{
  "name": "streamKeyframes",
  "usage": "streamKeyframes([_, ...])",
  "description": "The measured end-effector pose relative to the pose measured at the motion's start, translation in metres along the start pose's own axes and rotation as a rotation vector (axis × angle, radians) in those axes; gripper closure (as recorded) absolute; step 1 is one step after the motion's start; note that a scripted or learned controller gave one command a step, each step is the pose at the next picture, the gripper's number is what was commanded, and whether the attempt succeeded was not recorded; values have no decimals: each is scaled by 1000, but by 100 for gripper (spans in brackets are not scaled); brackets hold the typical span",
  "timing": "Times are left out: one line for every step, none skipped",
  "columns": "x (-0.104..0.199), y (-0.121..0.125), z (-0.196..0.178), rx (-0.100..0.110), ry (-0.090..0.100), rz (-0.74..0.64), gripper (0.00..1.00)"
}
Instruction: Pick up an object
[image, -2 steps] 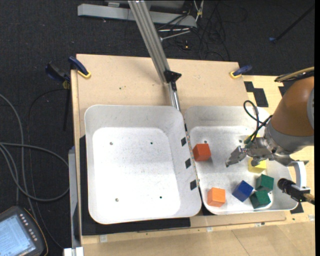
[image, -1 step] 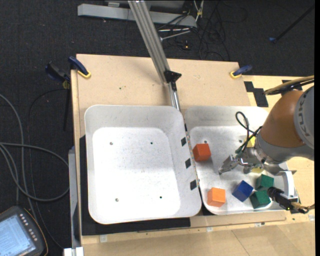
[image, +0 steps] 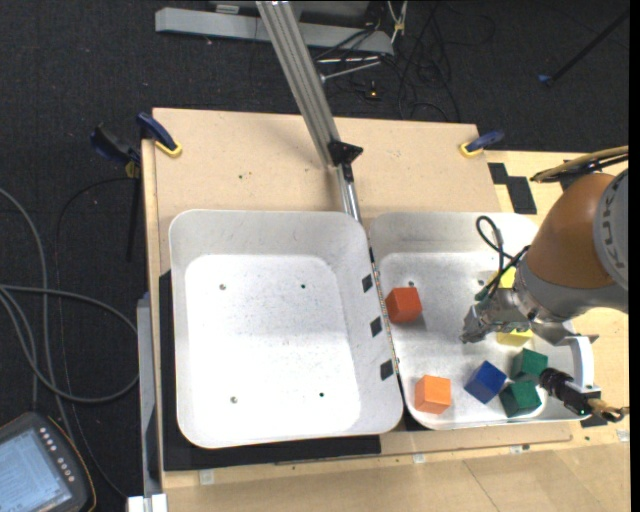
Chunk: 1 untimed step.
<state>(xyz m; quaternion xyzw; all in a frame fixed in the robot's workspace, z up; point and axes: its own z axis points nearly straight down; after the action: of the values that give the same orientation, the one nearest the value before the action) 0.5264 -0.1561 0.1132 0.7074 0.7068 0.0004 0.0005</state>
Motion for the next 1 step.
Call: streamKeyframes([-6, -4, -46, -4, -2, 1, 100])
